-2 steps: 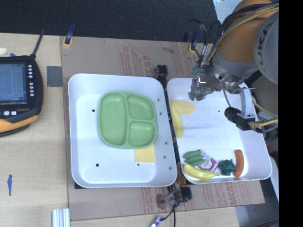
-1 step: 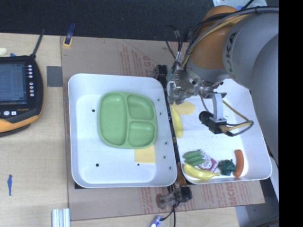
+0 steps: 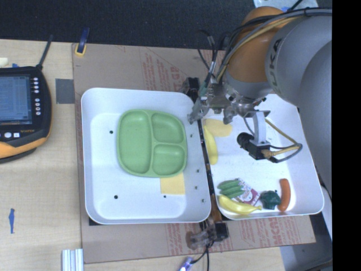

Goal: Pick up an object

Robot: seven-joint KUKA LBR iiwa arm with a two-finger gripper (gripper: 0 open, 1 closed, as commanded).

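Observation:
My gripper [image 3: 212,115] hangs over the far left corner of the right bin [image 3: 307,168], by the wall it shares with the left bin. Its two grey fingers [image 3: 194,114] stand apart, open, with nothing gripped between them. Just below them lie a pale yellow lump [image 3: 221,130] and a long yellow piece [image 3: 211,147] along the bin's left wall. At the bin's near edge lie a green bean pod [image 3: 229,185], a yellow banana [image 3: 237,206], a small printed packet [image 3: 248,195], a dark green piece [image 3: 271,197] and a red sausage [image 3: 284,195].
The left bin [image 3: 98,168] holds a green divided plate [image 3: 152,143] and a flat yellow slice [image 3: 172,185]. A black fitting with a looped cable [image 3: 256,145] hangs off the wrist over the right bin. A teach pendant [image 3: 17,112] lies at the far left of the bench.

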